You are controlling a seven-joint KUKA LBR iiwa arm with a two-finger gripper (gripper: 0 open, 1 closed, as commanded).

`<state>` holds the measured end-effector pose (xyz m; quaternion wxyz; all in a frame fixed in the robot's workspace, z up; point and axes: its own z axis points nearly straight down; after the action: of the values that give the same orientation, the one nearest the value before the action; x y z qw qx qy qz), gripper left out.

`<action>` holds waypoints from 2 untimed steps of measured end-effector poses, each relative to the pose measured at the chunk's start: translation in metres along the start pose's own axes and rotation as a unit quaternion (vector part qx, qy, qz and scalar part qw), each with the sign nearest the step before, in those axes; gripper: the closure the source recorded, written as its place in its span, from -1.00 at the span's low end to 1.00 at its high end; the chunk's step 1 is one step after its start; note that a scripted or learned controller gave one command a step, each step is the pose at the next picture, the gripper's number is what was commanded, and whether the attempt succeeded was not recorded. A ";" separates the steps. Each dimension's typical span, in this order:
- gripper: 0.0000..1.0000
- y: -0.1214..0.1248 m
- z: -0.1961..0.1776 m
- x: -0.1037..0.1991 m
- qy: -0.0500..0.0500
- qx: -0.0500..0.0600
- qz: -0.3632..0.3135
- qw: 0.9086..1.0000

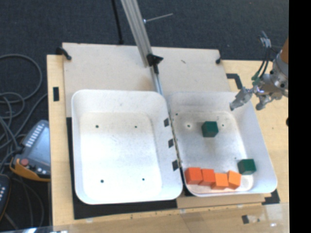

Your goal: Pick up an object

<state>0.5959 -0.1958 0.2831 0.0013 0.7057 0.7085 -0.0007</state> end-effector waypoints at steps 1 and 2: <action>-1.00 0.026 0.157 0.003 -0.002 -0.010 0.000 1.000; -1.00 0.004 0.187 0.062 0.002 0.000 -0.001 1.000</action>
<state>0.5999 -0.1347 0.0962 -0.0002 0.7049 0.7093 0.0003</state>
